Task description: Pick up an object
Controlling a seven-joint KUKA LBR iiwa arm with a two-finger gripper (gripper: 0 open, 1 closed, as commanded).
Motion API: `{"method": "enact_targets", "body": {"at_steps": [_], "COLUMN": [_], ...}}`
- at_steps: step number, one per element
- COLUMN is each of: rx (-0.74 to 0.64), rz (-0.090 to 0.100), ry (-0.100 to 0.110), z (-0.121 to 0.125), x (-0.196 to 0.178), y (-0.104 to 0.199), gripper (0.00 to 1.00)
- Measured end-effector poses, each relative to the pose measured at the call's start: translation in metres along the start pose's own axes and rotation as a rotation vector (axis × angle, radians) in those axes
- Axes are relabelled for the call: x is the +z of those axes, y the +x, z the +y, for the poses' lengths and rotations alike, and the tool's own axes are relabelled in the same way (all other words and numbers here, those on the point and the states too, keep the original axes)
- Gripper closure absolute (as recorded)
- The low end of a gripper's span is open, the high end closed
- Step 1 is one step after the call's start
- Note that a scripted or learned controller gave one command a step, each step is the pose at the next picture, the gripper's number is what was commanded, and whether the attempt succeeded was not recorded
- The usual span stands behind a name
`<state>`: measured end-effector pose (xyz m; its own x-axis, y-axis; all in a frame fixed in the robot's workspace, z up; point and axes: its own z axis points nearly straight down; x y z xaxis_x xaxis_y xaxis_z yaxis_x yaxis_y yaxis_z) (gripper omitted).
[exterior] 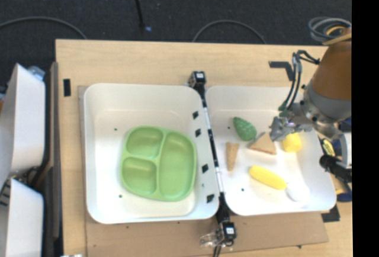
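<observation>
A wooden surface carries two shallow white bins side by side. Taking the right bin as the landmark: the left bin sits against its left wall and holds a green divided plate. Inside the right bin lie several small toy foods. A dark green leafy piece sits near the bin's middle, a tan cone lies toward its left wall, a pale wedge like a sandwich slice rests at the centre, a small yellow rounded piece sits just beside the wedge toward the bin's right wall, a long yellow piece like corn lies toward the near edge, and a whitish object sits in the near right corner.

The grey and orange arm reaches over the bin's right side, and its hand hangs low just above the wedge and the yellow rounded piece. Whether its jaws are apart or together cannot be told, and nothing is seen held.

This looks like the approach before a grasp. The next move calls for lowering squarely over one piece, likely the wedge or the rounded yellow one, and closing without nudging its neighbour
</observation>
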<state>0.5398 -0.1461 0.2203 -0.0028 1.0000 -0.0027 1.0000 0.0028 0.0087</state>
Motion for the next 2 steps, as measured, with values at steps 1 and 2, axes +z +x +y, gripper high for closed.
{"method": "enact_targets", "body": {"at_steps": [1, 2], "rx": [-0.001, -0.003], "rz": [0.001, 0.003], "ry": [0.003, 0.007], "z": [0.002, 0.007], "x": [-0.03, -0.019], "y": [-0.001, 0.048], "gripper": [1.0, 1.0]}}
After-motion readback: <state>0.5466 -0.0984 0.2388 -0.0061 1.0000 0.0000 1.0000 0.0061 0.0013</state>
